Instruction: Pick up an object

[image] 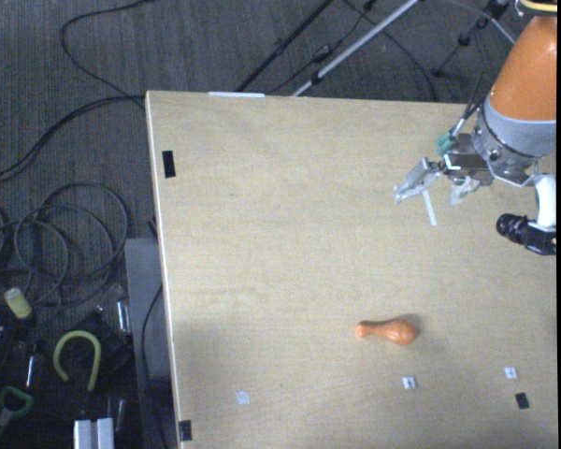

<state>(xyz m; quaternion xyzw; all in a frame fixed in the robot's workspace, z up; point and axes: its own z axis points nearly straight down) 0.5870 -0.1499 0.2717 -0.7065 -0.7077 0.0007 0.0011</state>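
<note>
An orange pear-shaped object lies on its side on the pale wooden bench top, narrow end pointing left, toward the lower middle right. My gripper hangs at the upper right, well above and behind the object. Its two silver fingers are spread apart and open, with nothing between them. The orange band of the arm rises behind it.
Small white and black markers dot the bench near its lower right, and a black tag sits by the left edge. Cables and tools lie on the floor to the left. Stand legs cross the floor beyond the bench.
</note>
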